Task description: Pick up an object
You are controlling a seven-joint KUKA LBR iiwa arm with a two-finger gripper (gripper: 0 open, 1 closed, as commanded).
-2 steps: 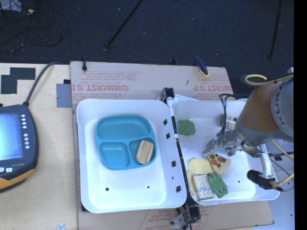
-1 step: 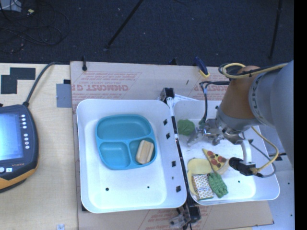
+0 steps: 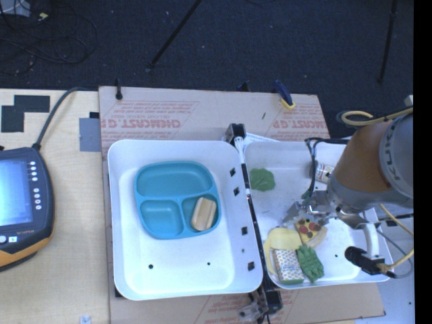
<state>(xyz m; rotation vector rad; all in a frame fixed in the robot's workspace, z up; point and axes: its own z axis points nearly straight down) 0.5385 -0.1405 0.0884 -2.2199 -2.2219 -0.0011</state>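
Observation:
In the right bin [image 3: 290, 164], my gripper [image 3: 306, 212] hangs low over a cluster of toy food near the front. Right under it lies a pizza slice [image 3: 310, 230] with red dots. A yellow piece [image 3: 281, 238] touches the slice on its left. In front of those sit a pale waffle-patterned block [image 3: 289, 265] and a dark green leafy piece [image 3: 311, 263]. A lighter green leaf [image 3: 262, 179] rests alone toward the back left of that bin. The grey and orange arm [image 3: 368, 167] covers the bin's right side.
The left bin [image 3: 128, 248] holds a blue divided plate [image 3: 162, 184] with a tan bread slice [image 3: 203, 213] in its lower right compartment. A teach pendant [image 3: 20, 201] lies on the bench at far left. A black divider [image 3: 244, 201] separates the bins.

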